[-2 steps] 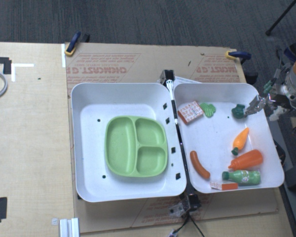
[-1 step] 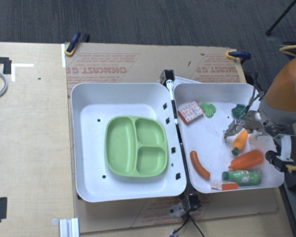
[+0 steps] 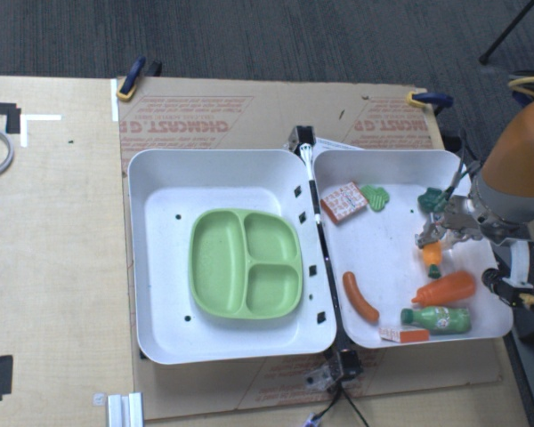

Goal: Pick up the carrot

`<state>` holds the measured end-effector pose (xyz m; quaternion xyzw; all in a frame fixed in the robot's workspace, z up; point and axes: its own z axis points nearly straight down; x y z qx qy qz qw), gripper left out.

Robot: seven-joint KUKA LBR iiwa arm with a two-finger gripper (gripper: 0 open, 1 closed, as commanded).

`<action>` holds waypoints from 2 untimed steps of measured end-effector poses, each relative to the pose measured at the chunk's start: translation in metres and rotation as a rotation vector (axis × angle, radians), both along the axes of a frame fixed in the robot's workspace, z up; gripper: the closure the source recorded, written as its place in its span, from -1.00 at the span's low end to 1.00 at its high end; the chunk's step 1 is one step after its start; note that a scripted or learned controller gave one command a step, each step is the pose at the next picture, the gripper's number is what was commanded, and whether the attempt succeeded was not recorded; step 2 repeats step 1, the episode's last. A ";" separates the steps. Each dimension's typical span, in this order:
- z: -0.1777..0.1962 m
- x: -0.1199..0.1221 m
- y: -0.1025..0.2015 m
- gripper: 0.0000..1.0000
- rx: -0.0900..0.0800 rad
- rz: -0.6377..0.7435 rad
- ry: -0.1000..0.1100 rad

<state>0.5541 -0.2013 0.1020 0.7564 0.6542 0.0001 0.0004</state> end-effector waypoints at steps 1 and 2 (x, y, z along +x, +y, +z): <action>0.063 0.024 0.053 1.00 0.000 0.010 0.000; 0.063 0.024 0.053 1.00 0.000 0.010 0.000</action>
